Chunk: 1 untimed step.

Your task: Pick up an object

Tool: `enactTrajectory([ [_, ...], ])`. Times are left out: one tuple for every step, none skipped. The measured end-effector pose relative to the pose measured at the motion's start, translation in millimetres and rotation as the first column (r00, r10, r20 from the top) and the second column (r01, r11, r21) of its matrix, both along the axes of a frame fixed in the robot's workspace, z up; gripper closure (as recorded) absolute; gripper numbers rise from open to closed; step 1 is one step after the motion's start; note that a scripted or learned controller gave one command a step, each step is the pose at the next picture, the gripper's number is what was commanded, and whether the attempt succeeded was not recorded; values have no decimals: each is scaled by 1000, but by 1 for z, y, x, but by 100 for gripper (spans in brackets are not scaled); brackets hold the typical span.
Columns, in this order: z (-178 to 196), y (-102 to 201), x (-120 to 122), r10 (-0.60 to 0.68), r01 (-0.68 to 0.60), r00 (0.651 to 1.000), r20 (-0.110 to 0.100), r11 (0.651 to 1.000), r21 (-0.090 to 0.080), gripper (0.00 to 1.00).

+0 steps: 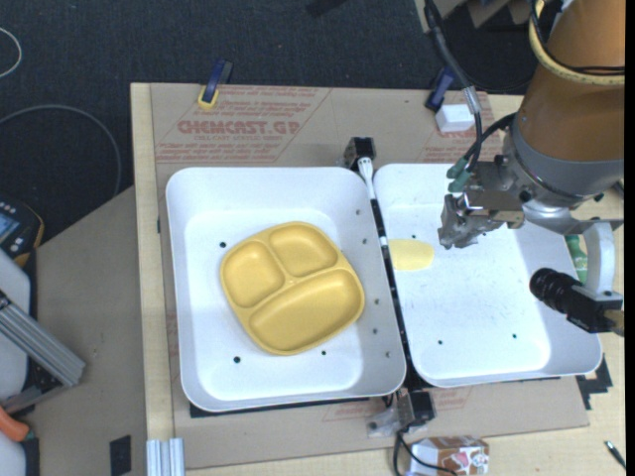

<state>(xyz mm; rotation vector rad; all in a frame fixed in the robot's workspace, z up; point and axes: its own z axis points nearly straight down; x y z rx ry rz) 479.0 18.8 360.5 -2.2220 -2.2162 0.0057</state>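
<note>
A small pale yellow object (411, 255) lies flat in the right bin (476, 355), close to its left wall. My gripper (451, 234) hangs over the right bin just to the right of this object and slightly above it. Nothing shows in its grasp. A green and white item (578, 254) sits at the right bin's right side, partly hidden behind the arm. A yellow divided plate (291, 286) lies in the middle of the left bin (198, 216).
The two bins meet along a black-edged divider (382, 256). Clamps stand on the cardboard base behind the bins, blue and yellow (211, 85) at the left and blue and white (449, 110) at the right. A small packet (459, 456) lies at the front edge.
</note>
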Motion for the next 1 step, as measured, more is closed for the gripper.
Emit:
enactTrajectory([
  [24, 72, 0, 11, -11, 1000, 9, 1000, 3, 100],
])
